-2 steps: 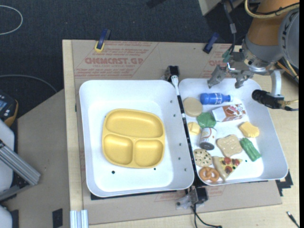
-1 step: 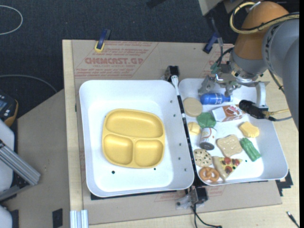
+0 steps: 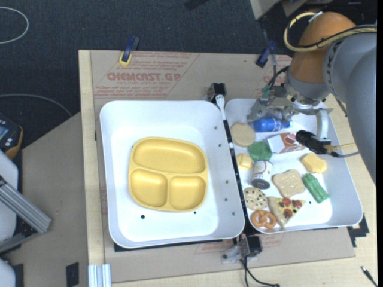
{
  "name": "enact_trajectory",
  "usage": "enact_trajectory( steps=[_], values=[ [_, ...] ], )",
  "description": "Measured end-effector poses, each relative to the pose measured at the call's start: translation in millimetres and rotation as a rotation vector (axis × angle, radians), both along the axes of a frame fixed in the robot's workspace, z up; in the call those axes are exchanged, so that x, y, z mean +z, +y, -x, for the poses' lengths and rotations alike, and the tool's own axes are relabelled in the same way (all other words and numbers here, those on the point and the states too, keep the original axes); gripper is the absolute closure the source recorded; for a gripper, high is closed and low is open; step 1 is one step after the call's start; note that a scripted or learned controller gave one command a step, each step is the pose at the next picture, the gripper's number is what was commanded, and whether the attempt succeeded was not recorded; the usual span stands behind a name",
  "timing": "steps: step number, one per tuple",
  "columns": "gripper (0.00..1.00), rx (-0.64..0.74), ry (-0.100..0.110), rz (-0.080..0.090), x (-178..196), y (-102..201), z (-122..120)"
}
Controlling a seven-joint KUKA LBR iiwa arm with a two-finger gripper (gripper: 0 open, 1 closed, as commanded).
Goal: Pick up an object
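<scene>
The right bin holds several toy foods. Among them are a blue bottle, a tan round bun, a green piece, a small can, a toast slice and a pizza slice. My gripper hangs at the bin's far end, right above the blue bottle and very close to it. The grey arm with its orange band reaches in from the upper right and hides the bin's far right corner.
In the left bin lies a yellow divided plate. A cookie, a pretzel, a green pickle, a yellow wedge and a red-and-white packet also lie in the right bin. Clamps stand on the divider between the bins.
</scene>
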State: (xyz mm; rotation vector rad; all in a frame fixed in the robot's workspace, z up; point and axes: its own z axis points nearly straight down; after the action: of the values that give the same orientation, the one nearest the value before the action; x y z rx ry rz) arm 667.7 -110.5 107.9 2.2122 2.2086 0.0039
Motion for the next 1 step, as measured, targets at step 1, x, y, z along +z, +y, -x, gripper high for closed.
enact_trajectory(
  steps=[1],
  values=[
    [1.00,0.002,-0.005,-0.003,10.8,2.3,-1.6]
  ],
)
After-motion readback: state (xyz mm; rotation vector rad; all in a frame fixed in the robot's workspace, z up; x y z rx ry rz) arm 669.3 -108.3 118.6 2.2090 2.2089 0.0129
